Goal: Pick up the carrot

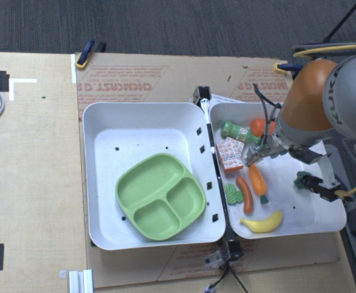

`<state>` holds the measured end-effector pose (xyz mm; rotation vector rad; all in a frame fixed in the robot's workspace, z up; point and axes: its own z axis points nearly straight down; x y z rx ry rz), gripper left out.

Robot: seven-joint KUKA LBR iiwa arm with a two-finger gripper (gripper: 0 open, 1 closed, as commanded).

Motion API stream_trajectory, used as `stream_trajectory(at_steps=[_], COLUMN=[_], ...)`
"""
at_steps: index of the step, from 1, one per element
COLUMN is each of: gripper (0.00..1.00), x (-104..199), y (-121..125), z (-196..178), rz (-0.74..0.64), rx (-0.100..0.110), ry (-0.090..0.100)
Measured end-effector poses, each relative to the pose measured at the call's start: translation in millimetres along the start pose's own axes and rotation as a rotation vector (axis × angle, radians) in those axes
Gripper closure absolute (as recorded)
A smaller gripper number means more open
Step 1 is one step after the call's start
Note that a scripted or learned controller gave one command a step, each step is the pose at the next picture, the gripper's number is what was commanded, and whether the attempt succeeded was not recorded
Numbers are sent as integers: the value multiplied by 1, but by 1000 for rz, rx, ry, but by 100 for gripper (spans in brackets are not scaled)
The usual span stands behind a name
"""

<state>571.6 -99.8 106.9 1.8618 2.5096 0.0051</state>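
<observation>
The carrot (257, 180) is a short orange piece with a green stub at its near end. It lies in the right bin (312, 221), near the bin's middle. Directly left of it lies a red-orange sausage (246, 195). My gripper (252, 158) hangs from the grey and orange arm, which comes in from the right. It is low over the bin, just above the carrot's far end and next to the red and white carton (230, 153). Nothing is seen between its tips.
The right bin also holds a green bottle (239, 131), an orange round fruit (258, 127), a green leafy piece (233, 193) and a banana (262, 222). A green divided plate (161, 195) sits in the left bin (105, 163).
</observation>
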Motion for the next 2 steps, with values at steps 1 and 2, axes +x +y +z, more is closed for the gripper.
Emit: stream_trajectory(at_steps=[1,2], gripper=[100,100], x=[5,-14], y=[-9,-44], z=[14,3], rz=[-139,140], rx=[10,12], ry=[11,10])
